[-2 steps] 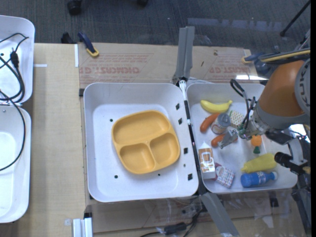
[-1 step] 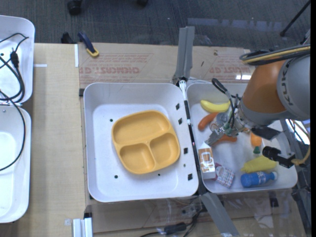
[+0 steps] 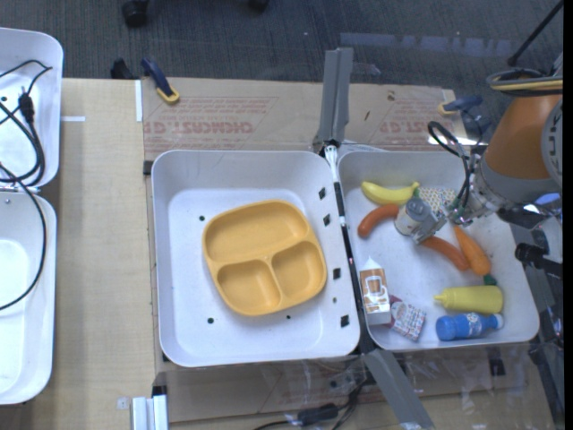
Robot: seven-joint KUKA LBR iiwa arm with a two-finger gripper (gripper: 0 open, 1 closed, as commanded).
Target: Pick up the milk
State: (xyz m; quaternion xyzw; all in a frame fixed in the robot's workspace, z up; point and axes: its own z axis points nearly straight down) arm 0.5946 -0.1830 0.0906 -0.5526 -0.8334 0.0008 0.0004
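The milk [image 3: 374, 295] stands against the right bin's [image 3: 528, 316] left wall at its near edge — a small packet [image 3: 407, 320] touches it on the right, bare floor lies above it. Bottles [image 3: 469, 313] crowd the near right corner; sausages [image 3: 448, 251] and the gripper [image 3: 452, 211] fill the middle.

The desk [image 3: 98, 240] has a pale wood top, its far part covered by a brown cardboard sheet [image 3: 242, 115] with reversed red lettering. Two shallow white bins rest on it side by side — the left bin [image 3: 166, 267] and the right bin [image 3: 528, 316]. A blue-and-yellow clamp [image 3: 159, 81] lies at the cardboard's far left corner.
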